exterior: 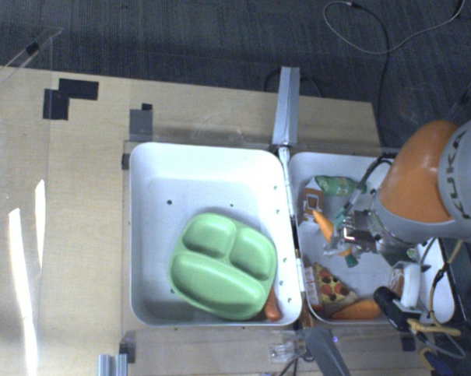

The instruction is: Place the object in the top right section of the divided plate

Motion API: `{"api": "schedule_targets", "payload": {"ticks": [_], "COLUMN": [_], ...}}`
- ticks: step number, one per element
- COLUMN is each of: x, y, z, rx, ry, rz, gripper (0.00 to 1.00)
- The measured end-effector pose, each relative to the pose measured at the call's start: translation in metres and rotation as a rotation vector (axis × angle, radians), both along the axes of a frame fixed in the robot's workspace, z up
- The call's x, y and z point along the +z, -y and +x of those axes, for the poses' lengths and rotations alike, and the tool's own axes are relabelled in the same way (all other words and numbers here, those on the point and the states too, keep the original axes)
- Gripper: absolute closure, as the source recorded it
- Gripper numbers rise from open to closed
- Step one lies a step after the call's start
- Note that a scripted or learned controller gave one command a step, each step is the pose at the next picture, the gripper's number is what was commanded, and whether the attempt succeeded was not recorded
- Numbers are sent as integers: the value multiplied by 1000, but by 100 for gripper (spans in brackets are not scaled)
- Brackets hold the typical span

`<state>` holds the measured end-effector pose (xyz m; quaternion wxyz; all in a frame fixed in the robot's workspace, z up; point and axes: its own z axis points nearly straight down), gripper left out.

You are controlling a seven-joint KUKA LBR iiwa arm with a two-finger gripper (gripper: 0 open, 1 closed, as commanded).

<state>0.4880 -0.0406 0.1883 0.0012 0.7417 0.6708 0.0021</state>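
Camera view | carrot lies diagonal, upper-left to lower-right | claw grip unclear | plate

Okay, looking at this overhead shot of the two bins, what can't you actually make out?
- Gripper: finger state too small and blurred in the camera view.
- Right bin: right part hidden under the arm.
- Orange item beside the green divided plate: mostly hidden by the plate's edge.

A green packet and what looks like a printed food box lie in the right bin.
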Motion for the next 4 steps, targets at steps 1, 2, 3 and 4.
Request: {"api": "schedule_targets", "payload": {"ticks": [1, 2, 3, 4], "x": [65, -4, -4, 7], "y": [-31, 12, 12, 11], "z": [0, 10, 10, 12], "rx": [244, 188, 188, 193], "ry": [1, -2, -2, 2], "rz": [-2, -2, -2, -2], "gripper": [100, 100, 0, 100]}}
